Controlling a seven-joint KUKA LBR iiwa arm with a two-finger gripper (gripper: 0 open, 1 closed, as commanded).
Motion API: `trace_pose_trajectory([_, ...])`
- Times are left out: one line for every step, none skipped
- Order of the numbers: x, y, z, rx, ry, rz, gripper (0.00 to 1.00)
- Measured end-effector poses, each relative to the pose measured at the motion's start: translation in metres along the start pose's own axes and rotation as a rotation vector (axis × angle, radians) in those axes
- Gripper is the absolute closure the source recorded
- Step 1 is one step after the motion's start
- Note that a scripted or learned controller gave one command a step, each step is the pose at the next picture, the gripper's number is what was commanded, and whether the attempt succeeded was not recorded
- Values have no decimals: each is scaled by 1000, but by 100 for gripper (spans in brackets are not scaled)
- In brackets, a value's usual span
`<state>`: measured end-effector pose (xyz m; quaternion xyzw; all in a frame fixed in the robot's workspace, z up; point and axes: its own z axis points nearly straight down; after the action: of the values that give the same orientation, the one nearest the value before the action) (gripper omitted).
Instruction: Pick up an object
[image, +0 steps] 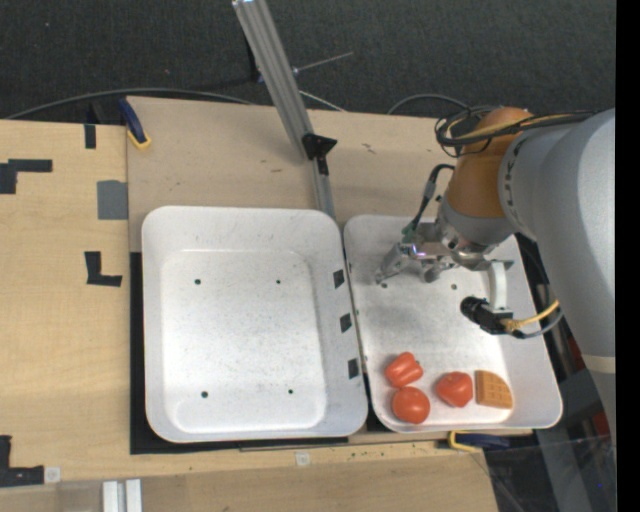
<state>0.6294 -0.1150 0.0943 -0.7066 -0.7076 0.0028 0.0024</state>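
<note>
Near the front of the right bin (440, 310) lie a red pepper-like piece (403, 369), a round red tomato (410, 405), another red piece (454, 389) and a tan waffle-like square (492, 389). My gripper (404, 271) hangs over the far part of that bin, well back from these objects. It is open with nothing between its fingers. The grey arm with its orange band (480, 180) comes in from the right above it.
The left bin (240, 320) lies beside the right one, their rims touching. A slanted metal pole (285, 85) with a black clamp ends at the bins' far edge. A black cable piece (485, 315) hangs from the wrist over the right bin.
</note>
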Motion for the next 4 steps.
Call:
trace_pose_trajectory([1, 2, -14, -5, 0, -2, 100])
trace_pose_trajectory([0, 6, -77, -13, 0, -1, 100])
trace_pose_trajectory([1, 7, -130, -12, 0, 0, 100])
trace_pose_trajectory([1, 8, -165, -10, 0, -1, 100])
